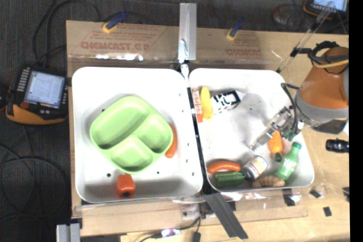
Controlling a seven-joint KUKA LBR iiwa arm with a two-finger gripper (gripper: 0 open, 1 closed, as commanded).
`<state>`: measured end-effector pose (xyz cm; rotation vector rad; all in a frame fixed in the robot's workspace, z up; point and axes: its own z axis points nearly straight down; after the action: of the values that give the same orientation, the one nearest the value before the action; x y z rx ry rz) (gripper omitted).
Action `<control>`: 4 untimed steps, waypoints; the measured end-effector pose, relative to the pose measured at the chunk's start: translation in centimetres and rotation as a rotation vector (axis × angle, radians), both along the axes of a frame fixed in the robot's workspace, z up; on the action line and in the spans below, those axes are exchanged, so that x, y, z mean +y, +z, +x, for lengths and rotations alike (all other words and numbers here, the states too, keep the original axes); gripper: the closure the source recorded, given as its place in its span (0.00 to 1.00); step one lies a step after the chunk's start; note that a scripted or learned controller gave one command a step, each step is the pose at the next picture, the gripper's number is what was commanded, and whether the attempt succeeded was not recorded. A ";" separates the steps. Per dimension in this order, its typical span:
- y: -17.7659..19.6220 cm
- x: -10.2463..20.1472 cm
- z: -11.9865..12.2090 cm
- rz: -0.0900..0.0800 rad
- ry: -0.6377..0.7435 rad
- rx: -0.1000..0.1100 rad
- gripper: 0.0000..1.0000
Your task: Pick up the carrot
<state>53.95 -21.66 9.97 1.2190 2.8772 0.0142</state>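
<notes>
Carrot (pixel 275 144) is lying in the right bin (pixel 249 79), near its right wall, just beside the green bottle (pixel 288 162). Gripper (pixel 272 128) is hovering right at it; grip state unclear. Looks like light, rigid, slick plastic, so I'd grab mid-body across the width.

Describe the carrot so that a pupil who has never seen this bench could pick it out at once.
Look in the right bin, along its right wall, where the gripper reaches in. The carrot lies just under the gripper, above and left of a green bottle. It is the small, stubby orange piece there; the sausage at the bin's bottom edge is longer and redder.
</notes>
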 end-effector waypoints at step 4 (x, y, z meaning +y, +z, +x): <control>2.3 -0.3 -5.5 0.008 -0.626 0.023 0.00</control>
<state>48.44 -21.92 12.24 2.0600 2.3783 0.0024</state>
